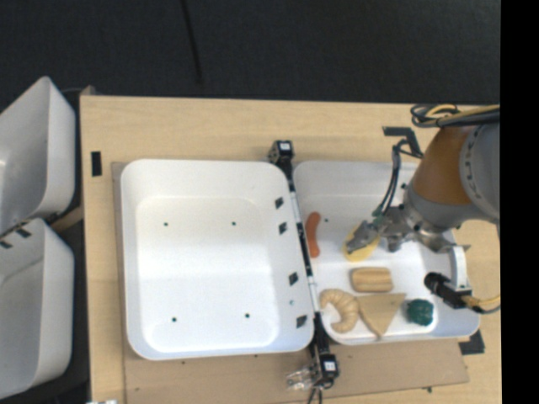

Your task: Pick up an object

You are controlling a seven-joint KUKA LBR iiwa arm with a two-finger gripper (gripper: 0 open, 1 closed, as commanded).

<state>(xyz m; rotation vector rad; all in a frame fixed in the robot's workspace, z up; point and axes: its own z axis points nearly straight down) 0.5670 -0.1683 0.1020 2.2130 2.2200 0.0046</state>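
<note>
The grey arm reaches in over the right-hand shallow white bin (337,175), and its gripper (367,239) sits low above a small yellow, banana-like piece (360,244). The yellow piece appears to lie between the fingertips, though whether it is truly clamped I cannot tell (the wrist hides much of it). Its long axis runs slantwise, rising toward the arm. Just below it lies a tan bread-roll-shaped block (371,279), then a pale croissant-shaped piece (341,306), a beige wedge (381,313) and a dark green lump (419,311). A slim orange-red stick (312,234) lies to the left, lengthwise along the bin's divider wall.
</note>
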